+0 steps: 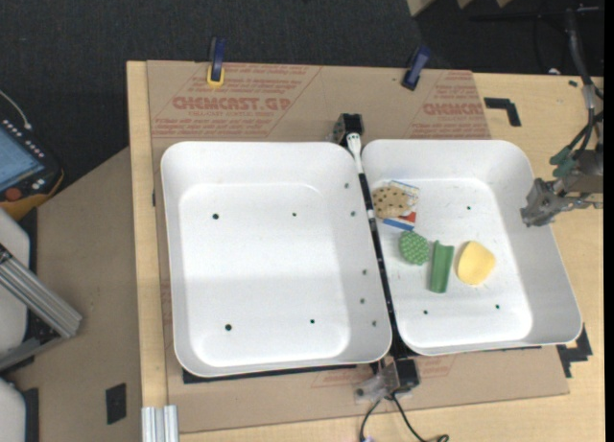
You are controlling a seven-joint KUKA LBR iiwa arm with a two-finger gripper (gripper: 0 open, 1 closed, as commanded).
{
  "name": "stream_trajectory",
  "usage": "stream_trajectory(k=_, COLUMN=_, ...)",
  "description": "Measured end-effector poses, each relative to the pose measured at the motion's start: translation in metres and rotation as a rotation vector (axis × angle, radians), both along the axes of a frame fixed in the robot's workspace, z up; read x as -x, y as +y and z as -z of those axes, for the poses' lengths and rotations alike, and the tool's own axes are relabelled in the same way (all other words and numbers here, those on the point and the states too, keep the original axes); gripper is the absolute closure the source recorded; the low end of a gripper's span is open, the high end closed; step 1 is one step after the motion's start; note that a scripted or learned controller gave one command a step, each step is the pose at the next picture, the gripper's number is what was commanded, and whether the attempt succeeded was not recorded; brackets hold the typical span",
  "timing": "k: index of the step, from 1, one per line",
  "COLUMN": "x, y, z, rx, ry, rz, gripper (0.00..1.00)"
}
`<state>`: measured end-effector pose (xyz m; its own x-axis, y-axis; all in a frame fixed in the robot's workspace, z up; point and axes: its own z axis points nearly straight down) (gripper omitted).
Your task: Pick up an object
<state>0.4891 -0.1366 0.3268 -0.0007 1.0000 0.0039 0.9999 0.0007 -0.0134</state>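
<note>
The gripper (pixel 539 208) sits at the right rim of the right bin (pixel 508 167), low over the bin's edge, with the arm's cabling rising behind it toward the right side of the view. Its metal end is small and partly blurred, so I cannot tell how the gripper is set, and nothing is seen held in it.

The objects all lie in the right bin, to the left of the gripper and somewhat nearer the camera. Closest to it is a yellow rounded piece (pixel 475 263), down and to the left of the gripper. Touching that piece on its far side from the gripper is a green stick-shaped object (pixel 439 267), lying nearly upright in the view. Just beyond it is a green textured round item (pixel 414 247). Farther from the gripper, near the divide between the bins, rests a small packet (pixel 395 202) with a brown speckled face and red and blue edges.

The left bin (pixel 192 167) lies well apart from the gripper, across the black strip (pixel 368 229) joining the two bins. Both stand on a brown cardboard sheet (pixel 288 95) clamped at its far edge by two blue clips (pixel 218 53).
</note>
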Motion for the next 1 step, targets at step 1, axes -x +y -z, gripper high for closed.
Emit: stream_trajectory(k=1, x=0.0100, y=-0.0345, z=-0.2104, rx=0.012, ry=-0.036, rz=0.002, gripper=1.00)
